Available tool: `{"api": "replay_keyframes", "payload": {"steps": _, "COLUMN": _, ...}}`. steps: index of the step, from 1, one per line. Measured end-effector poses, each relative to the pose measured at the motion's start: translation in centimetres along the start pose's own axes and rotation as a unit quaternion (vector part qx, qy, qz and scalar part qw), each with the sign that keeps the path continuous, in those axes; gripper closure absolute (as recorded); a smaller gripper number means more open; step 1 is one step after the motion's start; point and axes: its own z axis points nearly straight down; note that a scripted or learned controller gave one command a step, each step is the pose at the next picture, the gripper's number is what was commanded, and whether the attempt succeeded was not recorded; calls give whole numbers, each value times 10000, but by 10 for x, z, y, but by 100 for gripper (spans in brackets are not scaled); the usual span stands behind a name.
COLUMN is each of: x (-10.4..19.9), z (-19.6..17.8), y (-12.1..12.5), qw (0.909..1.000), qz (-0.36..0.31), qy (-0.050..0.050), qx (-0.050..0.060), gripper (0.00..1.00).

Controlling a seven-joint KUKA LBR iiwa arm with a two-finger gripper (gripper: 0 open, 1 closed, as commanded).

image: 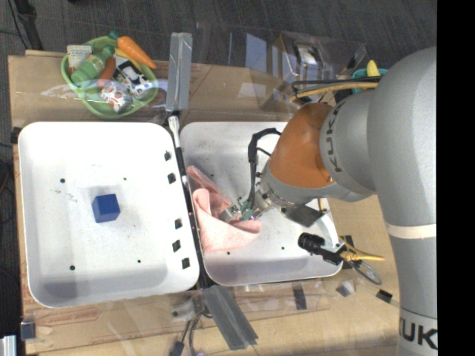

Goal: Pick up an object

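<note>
Hovering gripper (247, 212) low over the pink cloth (219, 217) by the right bin (223, 273)'s left wall. Cloth runs along that wall, bulk just left of me. Can't tell my opening or any hold. Blue cube (106, 207) sits mid left bin (44, 288).

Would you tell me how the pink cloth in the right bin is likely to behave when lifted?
The pink cloth lies crumpled in folds, so it is probably floppy and would drape. It looks thin, likely light. Bunched against the right bin's left wall, it may drag when pulled.
</note>
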Motion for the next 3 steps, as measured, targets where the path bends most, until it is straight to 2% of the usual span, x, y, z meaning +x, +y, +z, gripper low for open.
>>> {"api": "replay_keyframes", "payload": {"steps": 1, "x": 1, "z": 0, "y": 12, "qw": 9961, "qz": 888, "qy": -4, "qx": 2, "gripper": 0}}
{"api": "replay_keyframes", "payload": {"steps": 3, "x": 1, "z": 0, "y": 12, "qw": 9961, "qz": 888, "qy": -4, "qx": 2, "gripper": 0}}
